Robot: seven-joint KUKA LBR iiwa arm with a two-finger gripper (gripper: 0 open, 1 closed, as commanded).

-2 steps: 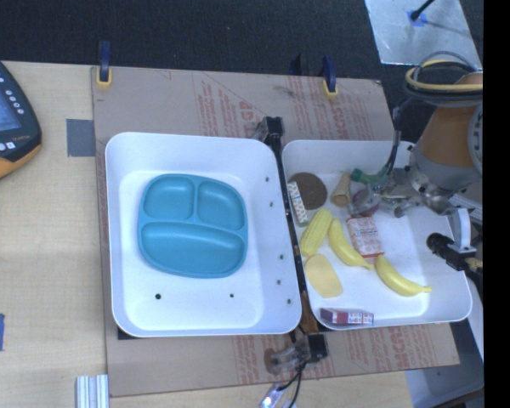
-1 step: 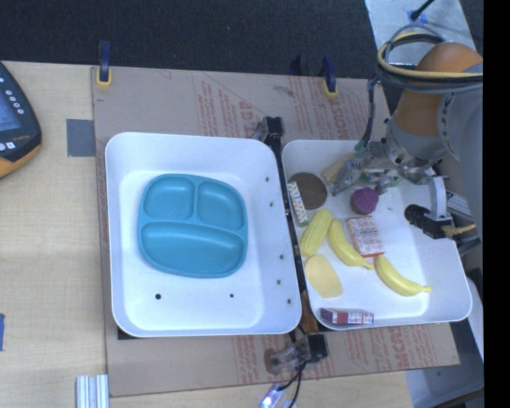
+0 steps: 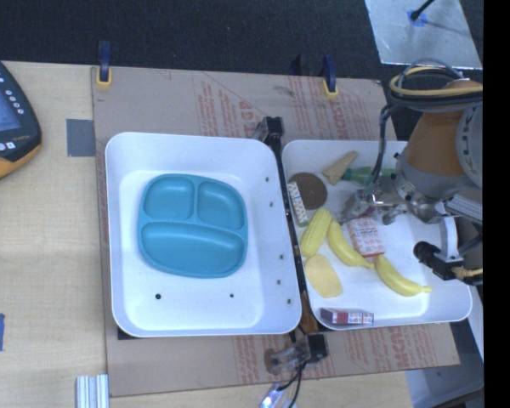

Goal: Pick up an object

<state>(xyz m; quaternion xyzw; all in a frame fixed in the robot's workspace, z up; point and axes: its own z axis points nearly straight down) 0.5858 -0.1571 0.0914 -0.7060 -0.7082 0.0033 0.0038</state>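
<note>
Nearest the bench's front edge in my bin lies a flat packet (image 3: pixel 347 317), thin and slippery, hard to pinch. Behind it the bananas (image 3: pixel 370 262) and the yellow corn (image 3: pixel 315 231) look light, stiff plastic; I would take one across its narrow middle. My claw (image 3: pixel 376 206) hovers just over the small red-and-white packet (image 3: pixel 367 236); how wide it stands I cannot tell. Farther back lie a brown disc (image 3: pixel 309 189) and a cone (image 3: pixel 340 167).

Hidden and cut off
End effector (image 3: pixel 376 204) fingers unreadable against clutter; green item (image 3: pixel 357 175) partly behind arm (image 3: pixel 438 147); tablet (image 3: pixel 4 113) cropped at left edge.
</note>
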